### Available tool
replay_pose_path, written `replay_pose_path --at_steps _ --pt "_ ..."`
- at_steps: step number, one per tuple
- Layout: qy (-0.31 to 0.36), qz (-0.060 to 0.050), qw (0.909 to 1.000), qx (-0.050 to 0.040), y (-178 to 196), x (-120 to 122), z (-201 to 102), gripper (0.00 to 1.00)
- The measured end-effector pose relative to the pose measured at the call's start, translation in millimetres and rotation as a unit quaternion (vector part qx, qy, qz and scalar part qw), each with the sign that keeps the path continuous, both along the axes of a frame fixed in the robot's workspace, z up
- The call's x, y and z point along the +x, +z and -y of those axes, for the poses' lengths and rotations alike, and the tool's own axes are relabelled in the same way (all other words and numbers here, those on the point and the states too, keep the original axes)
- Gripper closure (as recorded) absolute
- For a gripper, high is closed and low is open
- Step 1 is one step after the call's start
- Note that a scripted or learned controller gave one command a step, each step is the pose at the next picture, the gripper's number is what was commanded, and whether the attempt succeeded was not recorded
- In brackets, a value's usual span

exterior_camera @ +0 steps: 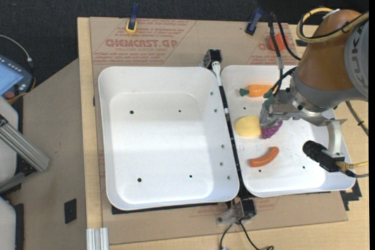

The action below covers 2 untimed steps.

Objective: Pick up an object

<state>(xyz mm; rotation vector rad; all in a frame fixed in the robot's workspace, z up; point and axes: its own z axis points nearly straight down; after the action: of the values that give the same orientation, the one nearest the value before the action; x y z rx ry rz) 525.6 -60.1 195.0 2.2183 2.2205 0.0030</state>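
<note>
The right bin (pixel 281 184) holds a yellow lemon-shaped toy (pixel 247 126), an orange sausage-shaped toy (pixel 263 157), a small carrot (pixel 256 91) with a green top, and a purple object (pixel 270 129). My gripper (pixel 270 119) reaches down from the right and sits directly over the purple object, right beside the yellow toy. The purple object is partly hidden under the gripper body. I cannot see whether anything is held between the fingers.
The left bin (pixel 117 143) lies beside the right one, split from it by a black divider (pixel 225 120). Both bins rest on a cardboard sheet (pixel 146 38) held by blue clamps at the back.
</note>
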Motion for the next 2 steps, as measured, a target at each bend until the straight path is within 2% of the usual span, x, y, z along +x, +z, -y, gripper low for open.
replay_pose_path --at_steps 1,2 --pt "-0.003 0.004 1.0 -0.0019 113 -31 54 1.0" --pt "0.001 -0.003 1.0 0.0011 105 -47 -10 1.0"
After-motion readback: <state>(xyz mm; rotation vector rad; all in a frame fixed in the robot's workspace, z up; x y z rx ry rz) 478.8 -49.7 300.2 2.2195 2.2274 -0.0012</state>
